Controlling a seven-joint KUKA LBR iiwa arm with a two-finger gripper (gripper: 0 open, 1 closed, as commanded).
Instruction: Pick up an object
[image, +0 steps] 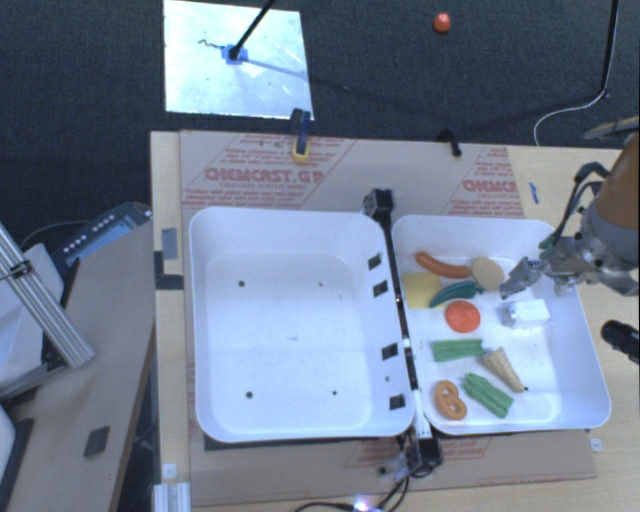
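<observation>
Gripper (522, 278) over right bin (585, 395), fingers spread, nothing between them. White block (527, 312) just below it, apart. Further left and below: one sausage (442, 265), one potato (488, 271), one yellow piece (420, 290), one tomato slice (462, 317), three green veggies, one cone (503, 368), one pretzel (449, 400).

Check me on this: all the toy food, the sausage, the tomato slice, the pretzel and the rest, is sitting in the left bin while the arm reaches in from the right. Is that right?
Not quite. The camera view shows the sausage, tomato slice, pretzel and the other food in the right bin, not the left bin. The arm does reach in from the right, its gripper above that bin.
</observation>
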